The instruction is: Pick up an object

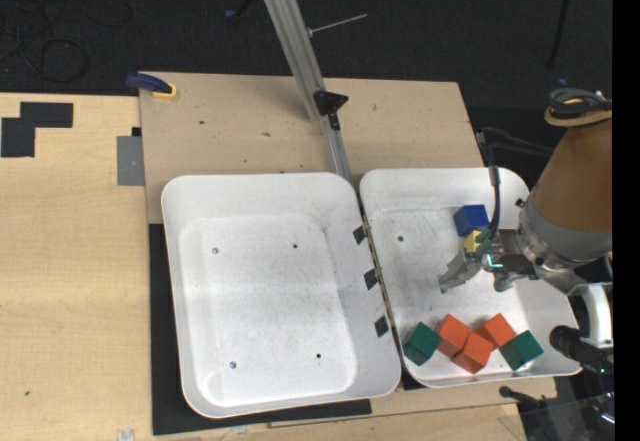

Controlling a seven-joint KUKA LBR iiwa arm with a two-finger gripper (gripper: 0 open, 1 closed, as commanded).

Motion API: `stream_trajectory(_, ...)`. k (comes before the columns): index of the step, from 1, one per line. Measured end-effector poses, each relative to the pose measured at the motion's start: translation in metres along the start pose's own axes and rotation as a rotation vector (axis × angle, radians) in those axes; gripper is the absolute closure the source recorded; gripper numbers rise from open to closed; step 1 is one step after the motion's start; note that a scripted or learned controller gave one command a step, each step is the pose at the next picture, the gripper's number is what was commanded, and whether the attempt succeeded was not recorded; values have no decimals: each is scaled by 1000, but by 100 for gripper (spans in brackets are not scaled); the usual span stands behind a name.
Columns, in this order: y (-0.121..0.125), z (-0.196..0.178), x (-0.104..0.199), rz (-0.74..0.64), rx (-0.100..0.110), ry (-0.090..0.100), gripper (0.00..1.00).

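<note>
My gripper (472, 281) hangs low over the middle of the right bin (420, 191), its grey fingers (452, 275) spread apart with bare bin floor between them. A blue block (470, 219) lies just behind it. A small yellow piece (472, 241) sits right at the gripper's upper edge; I cannot tell whether it touches. Near the bin's front edge lie three orange blocks (476, 347) bunched together, with a green block (422, 342) at their left and another green block (521, 350) at their right. Nothing is held.
The left bin (190, 199) stands beside the right one, joined by black clips (368, 277). A slanted aluminium rail (295, 39) rises behind the bins. The arm's orange band (580, 179) overhangs the right bin's right rim.
</note>
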State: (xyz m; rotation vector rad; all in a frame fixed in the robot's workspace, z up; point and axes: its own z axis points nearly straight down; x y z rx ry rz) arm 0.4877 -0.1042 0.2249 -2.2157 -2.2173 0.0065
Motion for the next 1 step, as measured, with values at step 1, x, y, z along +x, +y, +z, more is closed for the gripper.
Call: stream_trajectory(1, 0, -2, -1, 6, -4, -1, 0)
